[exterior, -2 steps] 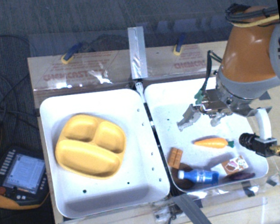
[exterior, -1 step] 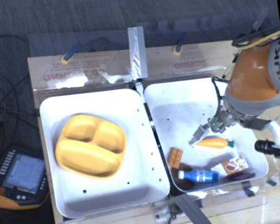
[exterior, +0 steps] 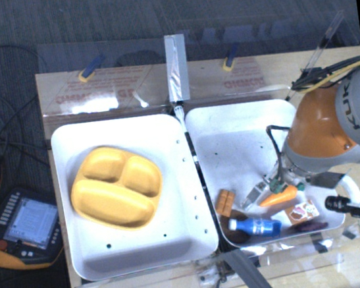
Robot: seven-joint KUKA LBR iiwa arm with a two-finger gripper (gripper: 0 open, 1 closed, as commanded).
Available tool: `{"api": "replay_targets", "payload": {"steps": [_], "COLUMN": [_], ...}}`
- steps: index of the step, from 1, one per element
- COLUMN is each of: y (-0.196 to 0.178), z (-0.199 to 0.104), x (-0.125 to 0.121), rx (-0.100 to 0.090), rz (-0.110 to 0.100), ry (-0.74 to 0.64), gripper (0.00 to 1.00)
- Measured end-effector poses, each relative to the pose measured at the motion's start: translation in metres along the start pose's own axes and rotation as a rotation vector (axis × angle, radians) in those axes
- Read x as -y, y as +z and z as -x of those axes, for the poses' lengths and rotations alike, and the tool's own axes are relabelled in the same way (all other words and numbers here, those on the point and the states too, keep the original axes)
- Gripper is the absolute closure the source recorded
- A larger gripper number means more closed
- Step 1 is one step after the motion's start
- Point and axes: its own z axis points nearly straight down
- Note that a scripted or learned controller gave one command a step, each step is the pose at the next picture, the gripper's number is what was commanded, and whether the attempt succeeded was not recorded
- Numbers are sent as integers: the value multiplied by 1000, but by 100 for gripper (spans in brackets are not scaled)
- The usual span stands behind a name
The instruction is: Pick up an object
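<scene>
Clutter lay bunched along the near wall of the right bin (exterior: 229, 116): a blue bottle (exterior: 257, 227), a small printed box (exterior: 302, 211), an orange carrot-like piece (exterior: 279, 197) and a brown block (exterior: 225, 202), packed close, likely because the bin's floor dips there. Just above them the gripper (exterior: 270, 186) hung low beside the carrot-like piece, the probable target; whether its jaws were spread or pressed together I could not tell. Farther left, a yellow bread-shaped toy (exterior: 115, 186) filled the left bin (exterior: 60, 143).
</scene>
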Motion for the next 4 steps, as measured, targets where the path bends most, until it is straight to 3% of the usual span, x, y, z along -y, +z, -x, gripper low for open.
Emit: {"api": "replay_targets", "payload": {"steps": [1,2,3,4], "y": [1,0,-51,-2], "z": [14,17,65,22], "x": [-109,-21,33,37], "rx": [4,4,-2,6], "rz": [2,-1,-10,0], "ry": [111,304,158,336], "gripper": [0,0,0,0]}}
